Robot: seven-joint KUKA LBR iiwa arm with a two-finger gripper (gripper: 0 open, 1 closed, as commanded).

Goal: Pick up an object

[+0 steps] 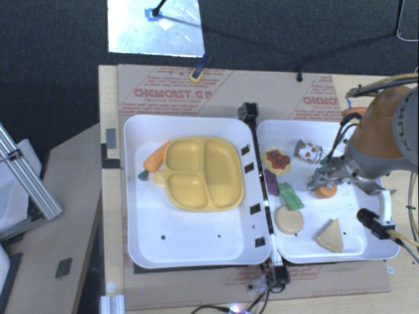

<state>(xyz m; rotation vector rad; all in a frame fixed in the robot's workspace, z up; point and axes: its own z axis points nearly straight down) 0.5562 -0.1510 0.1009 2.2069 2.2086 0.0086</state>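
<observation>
Camera view: we see the end effector low in the right bin, right over an orange object; we cannot tell its state. Left of it lie a green piece, a pizza toy and a round cookie. Below-right sits a cheese wedge. Far left, a yellow divided plate and a carrot.

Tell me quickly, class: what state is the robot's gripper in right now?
Gripper: low in the right bin, over a small orange object; whether it is open, shut or holding anything cannot be told.
</observation>
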